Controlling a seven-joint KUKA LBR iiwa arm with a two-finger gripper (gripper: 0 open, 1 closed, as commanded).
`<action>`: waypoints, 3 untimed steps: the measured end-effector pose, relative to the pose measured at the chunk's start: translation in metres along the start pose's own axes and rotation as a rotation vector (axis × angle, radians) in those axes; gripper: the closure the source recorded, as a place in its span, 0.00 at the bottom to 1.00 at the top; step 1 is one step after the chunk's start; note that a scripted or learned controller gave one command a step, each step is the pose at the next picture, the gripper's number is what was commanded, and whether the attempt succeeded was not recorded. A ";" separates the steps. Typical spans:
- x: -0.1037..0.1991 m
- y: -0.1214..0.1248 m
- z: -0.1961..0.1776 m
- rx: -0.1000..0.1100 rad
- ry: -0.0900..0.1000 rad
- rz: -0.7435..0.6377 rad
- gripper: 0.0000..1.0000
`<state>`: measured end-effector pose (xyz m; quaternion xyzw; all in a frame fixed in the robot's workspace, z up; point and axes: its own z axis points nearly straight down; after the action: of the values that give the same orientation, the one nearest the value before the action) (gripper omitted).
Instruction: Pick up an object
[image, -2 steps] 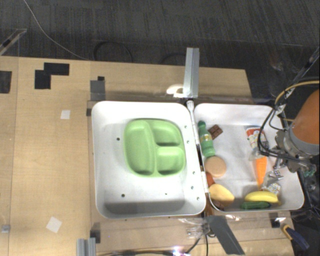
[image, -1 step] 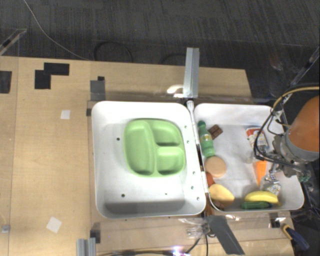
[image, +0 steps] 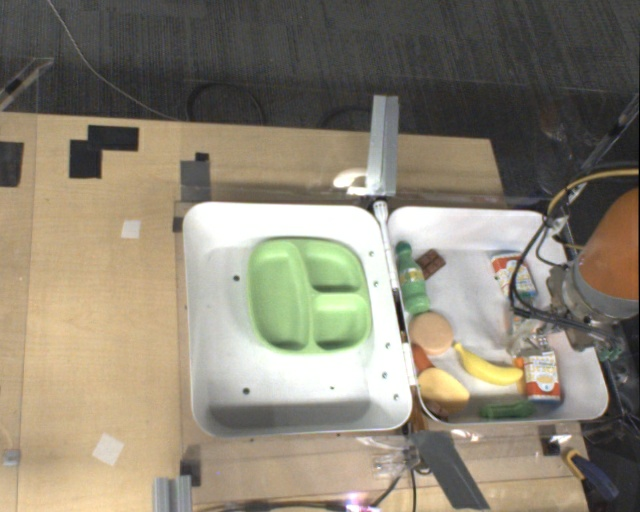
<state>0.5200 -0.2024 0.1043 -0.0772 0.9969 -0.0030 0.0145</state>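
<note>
Claw (image: 535, 335): over right bin's (image: 470, 222) right side, just above the red can; open or closed cannot be told.
Banana (image: 487, 368): near that bin's front edge, long axis left-right, stem end toward the round bun (image: 432, 328).
Red can (image: 541, 377): front right corner, upright.
Green bottle (image: 410, 278): along left wall, cap toward back.
Left bin (image: 215, 390): 1 green divided tray (image: 306, 292).

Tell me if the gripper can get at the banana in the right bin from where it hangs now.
Probably yes. The gripper hangs over the right bin, close to the banana, whose top is uncovered. A small carton touching its right end could crowd the fingers.
</note>
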 end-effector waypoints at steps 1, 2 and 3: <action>-0.014 -0.005 -0.035 -0.012 0.020 -0.380 1.00; -0.013 -0.005 -0.034 -0.013 0.021 -0.379 0.00; 0.010 -0.004 0.007 0.006 0.003 -0.298 0.00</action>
<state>0.5108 -0.2084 0.0970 -0.2243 0.9744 -0.0081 0.0125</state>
